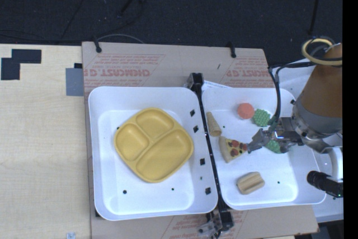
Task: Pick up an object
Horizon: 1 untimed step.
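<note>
Camera view: my pincer (259,141) hangs with fingers apart beside the pizza slice (231,149); I should centre over it before closing.

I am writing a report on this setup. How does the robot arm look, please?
The arm has a broad orange-brown section above a grey wrist. A black cable curves beside it, with a yellowish loop at its top. The gripper is small, dark grey metal.
</note>
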{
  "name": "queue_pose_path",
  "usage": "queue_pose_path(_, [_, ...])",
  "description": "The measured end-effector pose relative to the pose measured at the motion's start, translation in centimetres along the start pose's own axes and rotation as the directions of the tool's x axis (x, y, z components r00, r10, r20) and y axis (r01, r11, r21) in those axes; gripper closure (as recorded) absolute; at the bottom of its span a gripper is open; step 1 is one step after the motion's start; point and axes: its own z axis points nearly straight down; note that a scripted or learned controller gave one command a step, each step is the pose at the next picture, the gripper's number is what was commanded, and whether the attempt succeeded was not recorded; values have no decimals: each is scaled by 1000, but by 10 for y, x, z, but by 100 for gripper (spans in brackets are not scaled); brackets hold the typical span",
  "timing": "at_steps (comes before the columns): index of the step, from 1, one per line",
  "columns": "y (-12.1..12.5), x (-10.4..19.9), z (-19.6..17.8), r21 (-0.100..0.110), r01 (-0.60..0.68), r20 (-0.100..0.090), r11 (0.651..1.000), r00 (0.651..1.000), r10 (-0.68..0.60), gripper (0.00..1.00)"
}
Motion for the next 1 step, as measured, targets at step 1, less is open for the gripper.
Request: queue_pose_path(1, [2,0,-6,-13,2,2,1000,1000,-2,0])
